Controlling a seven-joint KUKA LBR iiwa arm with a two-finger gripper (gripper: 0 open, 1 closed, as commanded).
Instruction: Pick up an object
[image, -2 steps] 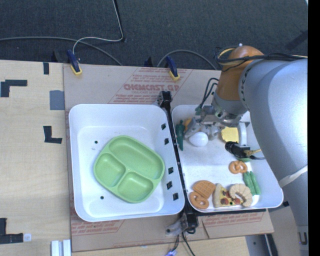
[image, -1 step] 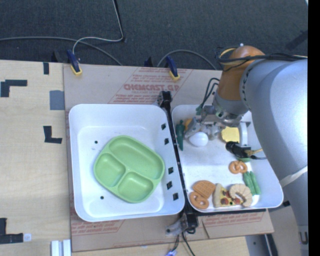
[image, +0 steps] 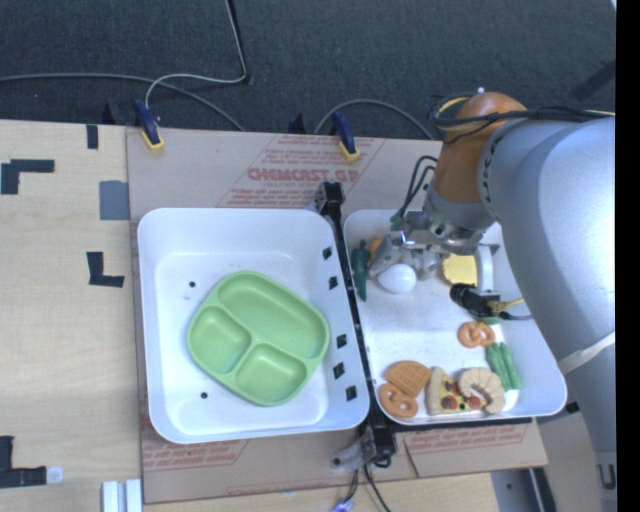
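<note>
Big and smooth, the grey metal robot arm (image: 560, 230) with its orange band comes in from the right, and its gripper (image: 415, 250) hangs low over the far end of the right shallow white plastic bin (image: 440, 330), just above a round white egg (image: 398, 278); I cannot tell how wide its grip is or whether it has hold of anything. Near the egg lie a flat yellow cheese square (image: 460, 268), a twisty orange pretzel (image: 476, 333), a green bean pod (image: 503, 365), a brown waffle (image: 407, 376) and a pizza slice (image: 445, 392). A soft green plastic plate with three sections (image: 258, 337) sits in the left white bin (image: 160, 300).
</note>
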